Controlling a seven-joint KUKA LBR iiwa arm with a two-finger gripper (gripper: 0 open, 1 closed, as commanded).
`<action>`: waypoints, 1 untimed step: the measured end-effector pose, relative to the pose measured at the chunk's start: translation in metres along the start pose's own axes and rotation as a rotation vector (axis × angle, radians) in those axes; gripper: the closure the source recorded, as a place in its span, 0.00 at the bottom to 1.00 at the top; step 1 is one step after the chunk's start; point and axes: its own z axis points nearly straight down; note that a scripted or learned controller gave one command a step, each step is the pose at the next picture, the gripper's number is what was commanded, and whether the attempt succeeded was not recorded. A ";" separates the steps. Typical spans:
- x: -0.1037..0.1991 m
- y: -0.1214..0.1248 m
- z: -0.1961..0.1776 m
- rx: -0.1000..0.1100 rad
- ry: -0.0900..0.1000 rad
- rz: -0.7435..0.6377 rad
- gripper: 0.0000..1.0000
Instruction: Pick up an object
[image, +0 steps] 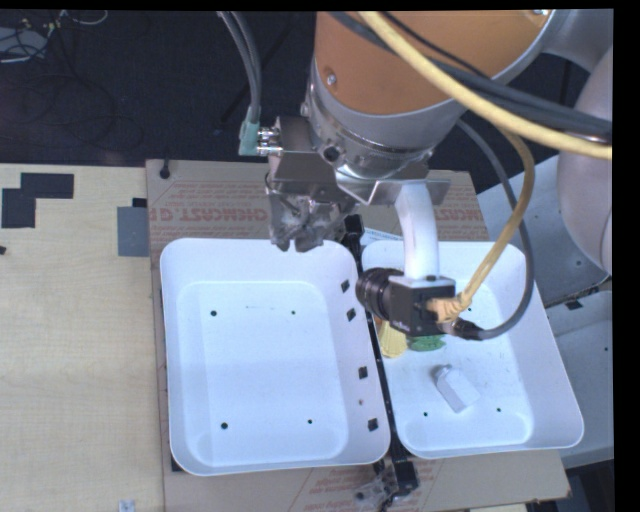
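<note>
My gripper (301, 228) hangs below the big grey and orange wrist, over the far rim of the left bin (190, 300). Nothing shows under it. In the right bin (540, 400) lie a yellow object (392, 344) and a green object (429, 343), both partly hidden behind a black unit (405, 302) mounted on a white bracket of the arm. A small pale grey block (451, 388) lies alone nearer the front of the right bin.
A black divider strip (372, 350) with clips runs between the two bins. A yellow hose (500, 250) and black cables loop down over the right bin. Brown cardboard (210, 200) lies under the bins on the light wooden bench (70, 330).
</note>
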 end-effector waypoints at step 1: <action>-0.002 0.000 -0.006 0.011 -0.006 0.000 1.00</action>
